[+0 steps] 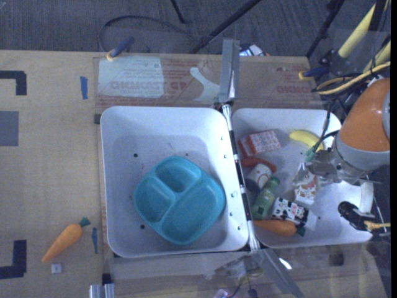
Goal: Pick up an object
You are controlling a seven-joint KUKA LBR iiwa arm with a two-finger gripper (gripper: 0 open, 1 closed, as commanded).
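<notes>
In the right bin (329, 225), toward the right of the frame, I saw the gripper (312, 166) low over a small white carton (306, 188), the arm (366, 132) with its orange band reaching in from the right edge. I could not tell whether the fingers were spread or pressed together, or whether they touched the carton. Around it lay a banana (304, 138) at upper right, a red box (262, 143) above centre, a green bottle (265, 198), a black-and-white carton (290, 210) and a carrot (276, 228) along the lower edge. The left bin (124, 135) carried a teal divided plate (180, 198). A second carrot (62, 241) rested on the bench (43, 166) at lower left.
</notes>
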